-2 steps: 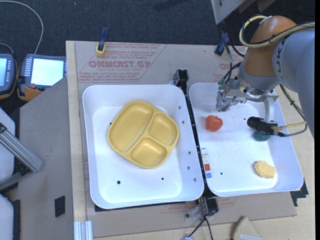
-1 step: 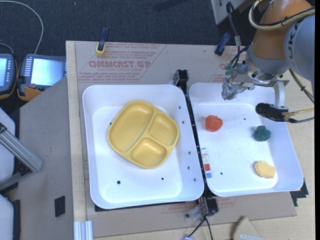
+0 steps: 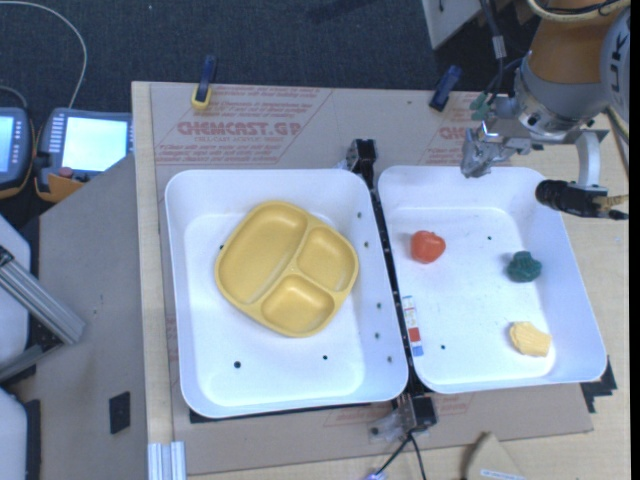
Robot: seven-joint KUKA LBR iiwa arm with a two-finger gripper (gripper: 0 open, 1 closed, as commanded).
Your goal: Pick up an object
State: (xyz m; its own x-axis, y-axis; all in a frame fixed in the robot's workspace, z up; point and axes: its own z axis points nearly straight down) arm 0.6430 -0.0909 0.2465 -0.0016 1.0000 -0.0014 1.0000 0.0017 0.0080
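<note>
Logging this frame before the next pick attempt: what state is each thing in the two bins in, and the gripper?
Yellow plate: flat and right way up in the left bin, compartments bare.
Red object: loose in the right bin, near its left wall.
Green object: loose, by the right wall.
Yellow object: loose, near the front right corner.
Gripper: above the right bin's far rim, holding nothing.
</note>
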